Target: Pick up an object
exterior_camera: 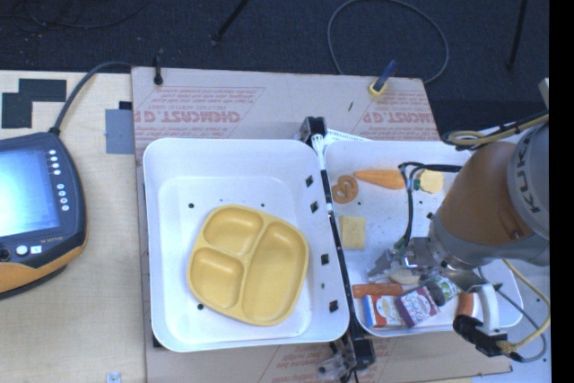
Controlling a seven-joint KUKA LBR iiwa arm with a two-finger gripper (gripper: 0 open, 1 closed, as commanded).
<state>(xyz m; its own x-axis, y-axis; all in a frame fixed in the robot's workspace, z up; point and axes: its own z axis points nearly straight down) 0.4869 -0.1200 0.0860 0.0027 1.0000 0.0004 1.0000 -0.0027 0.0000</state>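
The right bin (395, 326) holds several small items: an orange carrot (380, 179), a brown pretzel (344, 188), a yellow square block (353, 232), a pale yellow piece (432, 182), an orange-red stick (377, 290), a white-and-red packet (386, 310) and a purple packet (417, 307). My gripper (401, 262) hangs low in the middle of this bin, just above the orange-red stick and right of the yellow block. The grey arm and its orange band (480, 202) cover the bin's right half. Nothing shows between the fingers.
The left bin (170, 193) carries a yellow divided plate (248, 263). A teach pendant (36, 211) lies on the bench at far left. A black divider (327, 229) runs between the bins. Cables loop over the dark floor behind.
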